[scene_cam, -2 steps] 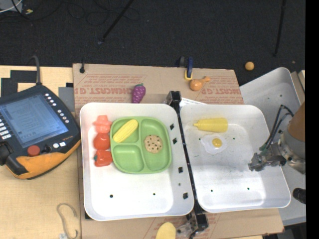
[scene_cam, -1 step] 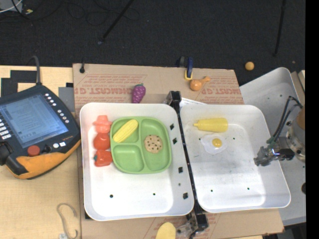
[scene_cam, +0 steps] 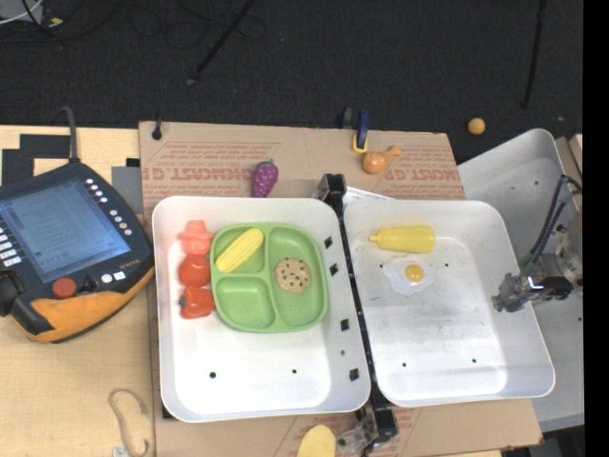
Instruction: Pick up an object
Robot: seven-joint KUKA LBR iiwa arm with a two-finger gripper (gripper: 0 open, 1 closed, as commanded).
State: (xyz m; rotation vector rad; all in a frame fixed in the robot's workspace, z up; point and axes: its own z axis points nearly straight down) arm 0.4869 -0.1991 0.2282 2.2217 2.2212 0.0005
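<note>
In the right bin point(scene_cam: 447, 369) lie a yellow mustard bottle point(scene_cam: 403, 239) and a fried egg point(scene_cam: 410, 276), both near its far left part. The left bin point(scene_cam: 247, 379) holds a green divided plate point(scene_cam: 269, 277) with a corn cob point(scene_cam: 237, 248) and a cookie point(scene_cam: 292, 275) on it, and several red-orange toy pieces point(scene_cam: 194, 268) to its left. My gripper point(scene_cam: 519, 293) is at the right bin's right rim, well apart from the egg and bottle, with nothing seen in it.
A teach pendant point(scene_cam: 67, 246) rests left of the bins. Purple grapes point(scene_cam: 264, 178) and an orange toy point(scene_cam: 378, 160) lie on the cardboard behind the bins. A yellow object point(scene_cam: 317, 441) sits at the front edge. A metal hook point(scene_cam: 128, 417) lies front left.
</note>
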